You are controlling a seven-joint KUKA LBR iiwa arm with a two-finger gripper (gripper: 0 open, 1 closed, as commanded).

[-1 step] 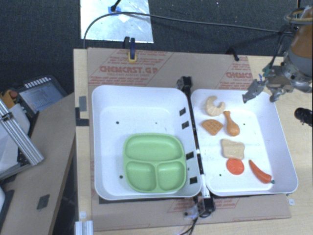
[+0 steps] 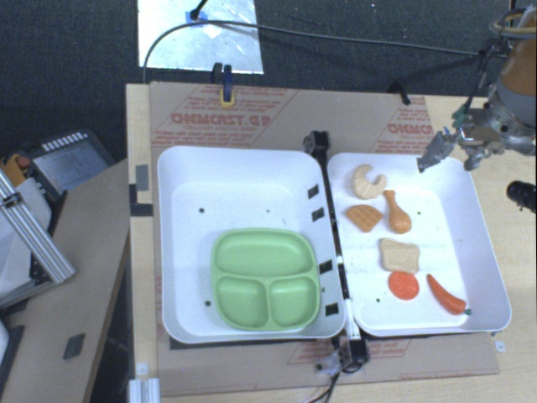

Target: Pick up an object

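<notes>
While end effector (image 2: 453, 150) hangs spread, ungrasping, over right bin (image 2: 485, 225) rim: orange-red chili (image 2: 447, 295) lies slim, tapered.

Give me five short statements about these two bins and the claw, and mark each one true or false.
1. The green divided plate lies in the left bin. True.
2. The claw grips the chicken drumstick. False: it hangs open above the right bin's far right corner, with nothing between its fingers.
3. The tomato slice lies beside the bread slice. True.
4. The carrot lies on the green plate. False: it is in the right bin, near the front right corner.
5. The croissant sits farther back than the waffle. True.
</notes>
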